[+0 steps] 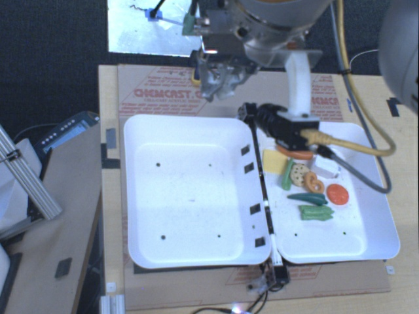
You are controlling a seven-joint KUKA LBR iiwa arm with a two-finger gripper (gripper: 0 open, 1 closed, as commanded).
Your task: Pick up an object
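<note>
Lower right of frame, right bin holds green pieces, red disc, pretzel-like ring, yellow block, all clustered. Left bin beside it. Gripper hangs at upper centre, beyond the bins; finger state cannot be told.

Bench with cardboard sheet and two white bins.
Tan bench top carries a brown printed cardboard sheet; on the sheet, left bin and right bin sit side by side, touching along a black clipped seam. Small dark patches stick on the bench left of the sheet. Wires trail at the front edge near the seam.
</note>
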